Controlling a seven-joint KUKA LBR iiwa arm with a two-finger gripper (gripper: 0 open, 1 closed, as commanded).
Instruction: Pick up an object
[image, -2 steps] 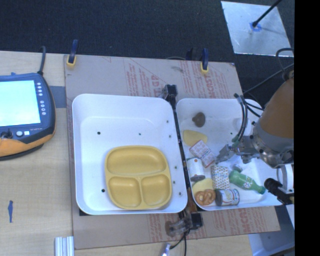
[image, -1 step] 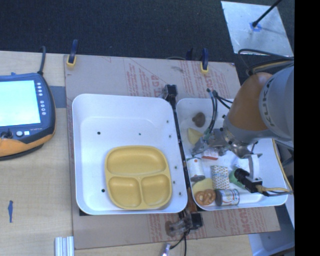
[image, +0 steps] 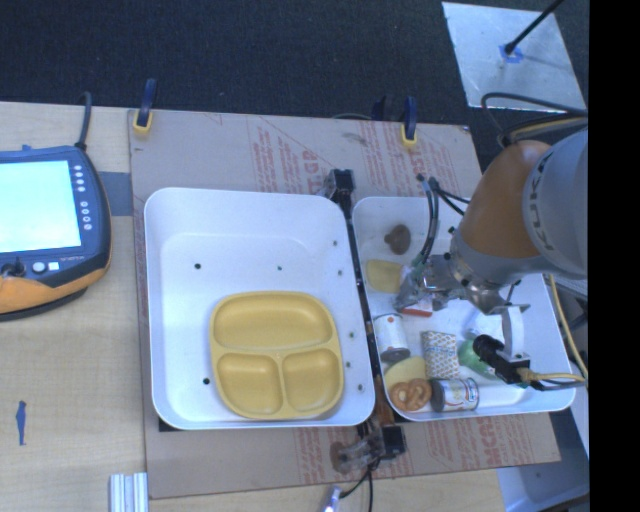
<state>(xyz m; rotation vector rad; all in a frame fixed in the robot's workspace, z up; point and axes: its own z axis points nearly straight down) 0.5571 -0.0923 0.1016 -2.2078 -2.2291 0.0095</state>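
Your gripper (image: 420, 290) sits low in the right bin (image: 552, 405), over the clutter near its left wall; finger state is unreadable, I can't tell. Pickable stuff lies just beside it: a pale yellow piece (image: 382, 275), a small white can (image: 389, 335), a pretzel (image: 409, 395), a brown lump (image: 398, 238). Looks like the approach step, nothing held. Next you'd need a clean descent on one item. The yellow tray (image: 276, 353) sits in the left bin (image: 180, 225).

tray (image: 275, 352) in left bin (image: 170, 300) (pendant (image: 45, 225) further left)
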